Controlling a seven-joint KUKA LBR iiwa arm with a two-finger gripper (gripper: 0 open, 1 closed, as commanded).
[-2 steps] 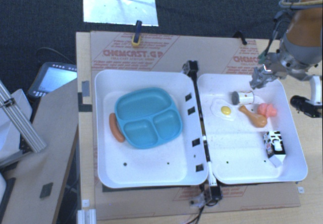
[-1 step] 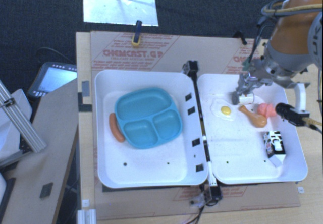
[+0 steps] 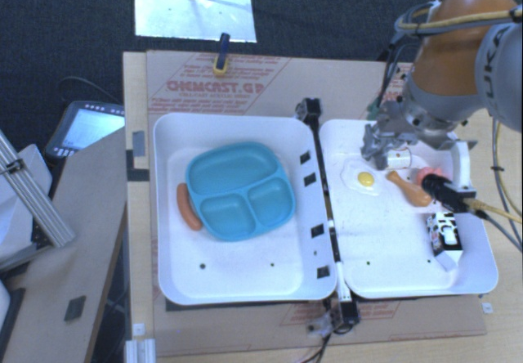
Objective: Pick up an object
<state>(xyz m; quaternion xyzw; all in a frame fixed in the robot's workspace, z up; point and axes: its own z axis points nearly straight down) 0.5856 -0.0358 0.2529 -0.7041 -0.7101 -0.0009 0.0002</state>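
The right bin (image 3: 392, 271) holds a toy fried egg (image 3: 362, 181), a brown drumstick (image 3: 409, 188), a small pink item (image 3: 432, 174), a white cylinder (image 3: 399, 159) and a black-and-white carton (image 3: 444, 235). My gripper (image 3: 377, 152) hangs low over the far part of this bin. It is just above the egg's far edge and right beside the white cylinder. The arm's wrist hides part of the cylinder. I see nothing lifted off the bin floor.
In the left bin (image 3: 237, 275) a blue divided plate (image 3: 239, 190) lies with an orange sausage (image 3: 188, 206) at its left. A black hinge strip (image 3: 320, 190) runs between the bins. Cables trail over the right bin's right rim.
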